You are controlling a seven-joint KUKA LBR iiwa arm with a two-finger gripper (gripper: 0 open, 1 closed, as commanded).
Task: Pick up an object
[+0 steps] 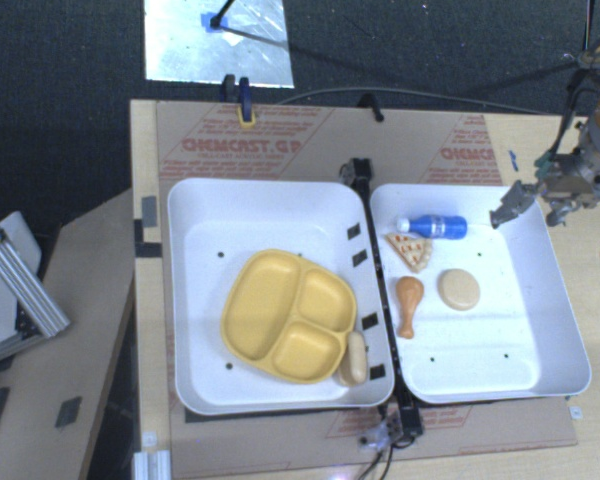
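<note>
From the camera view above the bench, the right bin (555, 298) carries four loose items grouped toward its far-left corner, well apart from its near edge. A blue bottle (435, 227) lies on its side nearest the far edge; a slice-shaped wedge (412, 251) sits just beside it, touching or nearly so. A drumstick toy (409, 303) lies along the bin's left wall, and a round tan bun (460, 289) rests near the middle. Any of these could serve as the object to pick up, and their spacing leaves room around the bun and the drumstick.

The left bin (195, 238) holds a yellow divided tray (285, 313) toward its near-right corner, with a pale oblong piece (355, 357) wedged between the tray and the bin's right wall, likely a hard spot to reach.

The gripper (535, 196) hangs above the right bin's far-right corner, carrying nothing; its two dark fingers appear spread apart, which suits an approach before descending on a target.
</note>
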